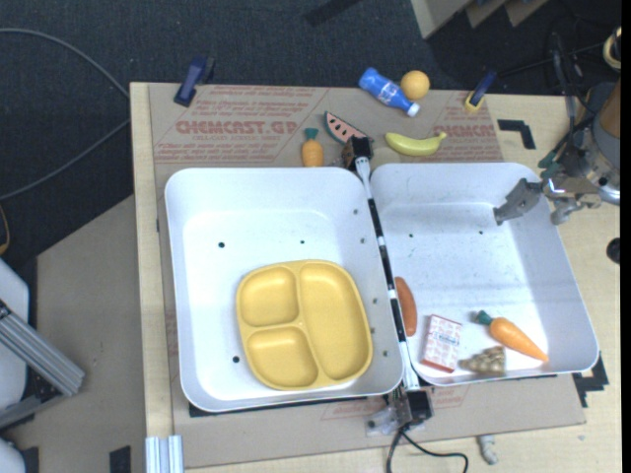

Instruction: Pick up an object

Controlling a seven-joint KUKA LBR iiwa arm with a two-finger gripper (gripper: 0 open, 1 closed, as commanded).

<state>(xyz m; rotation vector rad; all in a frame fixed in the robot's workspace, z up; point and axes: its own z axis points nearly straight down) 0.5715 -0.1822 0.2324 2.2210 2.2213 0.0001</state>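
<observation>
Two shallow white bins are seen side by side on the bench (246, 126), whose surface is a printed cardboard sheet. The left bin (197, 215) is occupied by a yellow divided plate (303, 322) with three compartments, set toward the near right part of that bin. In the right bin (463, 254), four things are gathered along the near edge: an orange sausage-like piece (405, 304) lying against the left wall, a small red-and-white packet (442, 343) just beside it, a brownish lump (483, 362) next to the packet, and a toy carrot (511, 335) with a green top toward the near right corner, touching or nearly touching the lump. The claw (537, 197) is seen at the far right rim of the right bin, well apart from those four things; one grey finger (515, 203) is angled down toward the bin floor, and nothing is seen gripped, but whether the claw is spread or pressed together cannot be told. Beyond the bins, on the cardboard, a toy banana (414, 143), a watermelon slice (341, 125), a small orange toy (313, 152), a blue bottle (385, 91) and an orange ball (415, 84) are laid out.
</observation>
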